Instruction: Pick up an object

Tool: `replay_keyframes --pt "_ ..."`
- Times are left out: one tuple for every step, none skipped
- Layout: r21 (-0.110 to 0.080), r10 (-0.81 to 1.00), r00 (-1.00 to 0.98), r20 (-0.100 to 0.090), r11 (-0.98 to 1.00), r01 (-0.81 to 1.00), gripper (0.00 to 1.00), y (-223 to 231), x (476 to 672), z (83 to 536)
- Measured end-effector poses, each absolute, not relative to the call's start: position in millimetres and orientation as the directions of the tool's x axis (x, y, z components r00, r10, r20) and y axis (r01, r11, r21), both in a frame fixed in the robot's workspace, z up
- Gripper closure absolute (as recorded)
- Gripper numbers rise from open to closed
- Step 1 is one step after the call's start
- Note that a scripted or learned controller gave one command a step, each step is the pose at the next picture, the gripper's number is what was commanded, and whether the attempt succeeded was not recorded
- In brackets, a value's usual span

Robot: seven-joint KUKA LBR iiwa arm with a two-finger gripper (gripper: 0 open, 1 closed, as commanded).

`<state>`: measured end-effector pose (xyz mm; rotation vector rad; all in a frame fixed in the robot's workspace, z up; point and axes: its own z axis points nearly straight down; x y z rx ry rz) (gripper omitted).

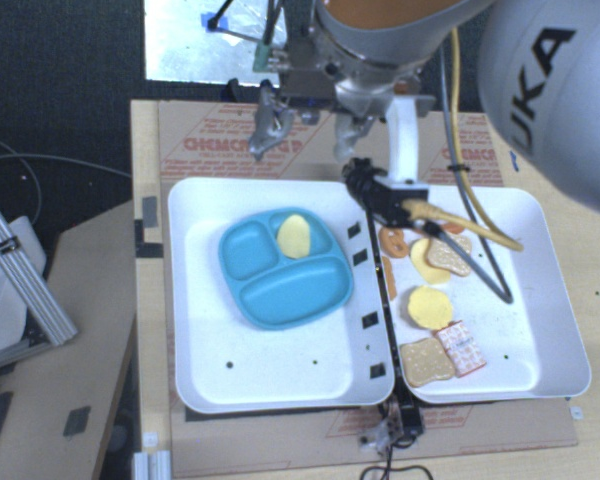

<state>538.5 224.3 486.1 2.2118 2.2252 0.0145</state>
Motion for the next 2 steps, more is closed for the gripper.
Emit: replay_keyframes --pt "-0.015 1.000 -0.006 -0.005 0.006 1.000 0.00 231 485.9 345" --pt "0.018 1.000 -0.005 0.010 0.005 1.000 0.00 234 486.7 544"
